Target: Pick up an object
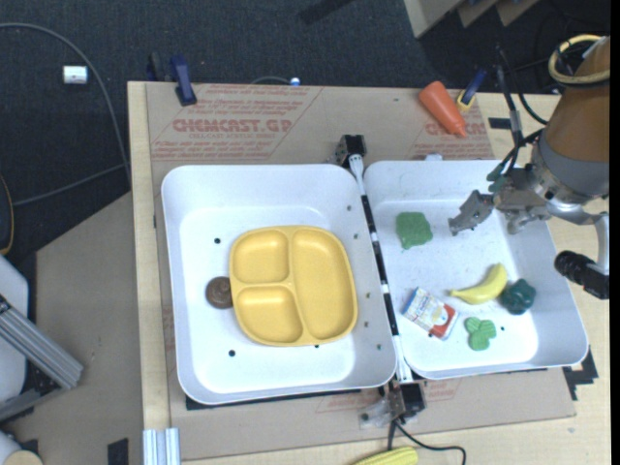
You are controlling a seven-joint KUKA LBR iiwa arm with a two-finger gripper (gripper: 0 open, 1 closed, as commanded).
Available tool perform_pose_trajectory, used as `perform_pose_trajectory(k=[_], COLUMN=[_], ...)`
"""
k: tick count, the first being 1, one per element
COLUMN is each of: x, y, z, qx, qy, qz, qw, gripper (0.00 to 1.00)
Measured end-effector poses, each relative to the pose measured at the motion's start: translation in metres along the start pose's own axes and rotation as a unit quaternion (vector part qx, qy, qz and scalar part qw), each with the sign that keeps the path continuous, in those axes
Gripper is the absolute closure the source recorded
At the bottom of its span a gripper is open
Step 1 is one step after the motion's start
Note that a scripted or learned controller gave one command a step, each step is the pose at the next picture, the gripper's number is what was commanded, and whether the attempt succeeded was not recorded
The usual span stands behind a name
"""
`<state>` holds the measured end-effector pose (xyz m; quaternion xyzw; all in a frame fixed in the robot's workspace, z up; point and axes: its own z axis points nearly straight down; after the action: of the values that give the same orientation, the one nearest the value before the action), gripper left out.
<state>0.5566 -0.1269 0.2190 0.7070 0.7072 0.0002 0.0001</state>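
Two white bins sat side by side on the bench. The left bin carried one yellow divided plate with three compartments near its middle, and one small brown round object touching the plate's left edge. The right bin carried five things: one green lumpy piece near its far left corner, one banana toward the middle, one dark green vegetable just beside the banana near the right edge, one lighter green leafy piece near the front edge, and one small red-and-white packet toward the front left; its print was too small to read.

The gripper hovered over the far part of the right bin, between the lumpy piece and the right wall, its claw narrowly parted with nothing between the fingers.

The board under the bins bore reddish lettering reading roughly "CHEMCAST" along the far edge. One orange carrot-like object lay at the bench's far right corner.
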Motion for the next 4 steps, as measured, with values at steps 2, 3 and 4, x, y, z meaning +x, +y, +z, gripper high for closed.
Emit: perform_pose_trajectory(k=[2,3,4], x=[-0.088,-0.088,-0.028], y=[-0.035,-0.034,-0.011], z=[0.135,0.125,0.135], qx=[0.001,0.0,0.0], qy=[0.001,0.001,0.0], qz=[0.0,0.001,0.0], qw=[1.0,1.0,1.0], gripper=[0.0,1.0,1.0])
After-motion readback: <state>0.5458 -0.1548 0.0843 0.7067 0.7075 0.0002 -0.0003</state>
